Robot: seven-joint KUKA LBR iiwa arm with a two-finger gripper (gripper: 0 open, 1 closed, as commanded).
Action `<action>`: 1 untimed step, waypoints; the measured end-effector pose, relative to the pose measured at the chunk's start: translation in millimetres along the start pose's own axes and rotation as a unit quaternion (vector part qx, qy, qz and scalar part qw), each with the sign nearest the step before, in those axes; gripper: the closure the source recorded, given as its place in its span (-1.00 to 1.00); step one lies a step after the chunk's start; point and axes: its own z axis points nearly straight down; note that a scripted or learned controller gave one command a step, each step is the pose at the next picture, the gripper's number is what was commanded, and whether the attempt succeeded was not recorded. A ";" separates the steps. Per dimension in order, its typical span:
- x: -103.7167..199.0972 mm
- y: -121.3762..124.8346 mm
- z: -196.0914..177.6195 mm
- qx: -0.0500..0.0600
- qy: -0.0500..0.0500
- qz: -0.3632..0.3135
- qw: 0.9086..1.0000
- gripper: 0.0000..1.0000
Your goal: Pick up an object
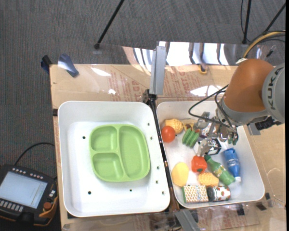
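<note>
While the arm point(253, 88) reaches in from the right, its gripper point(209, 143) hangs over the right bin point(256, 170), w/ toy food around it: tomato point(168, 134), green pepper point(190, 137), orange pepper point(199, 163), blue bottle point(231, 161), lemon point(180, 173). Can't tell the gripper's state. Green divided plate point(119, 152) lies in left bin point(74, 177).

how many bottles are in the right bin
2. The blue bottle lies near the bin's right wall, and the green bottle lies just left of it, beside the orange pepper. The arm covers part of the bin, so another could be hidden.
</note>
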 end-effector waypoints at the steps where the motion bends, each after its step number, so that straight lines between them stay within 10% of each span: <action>1: 9.4 60.9 17.5 -0.001 0.006 0.043 0.999 -1.00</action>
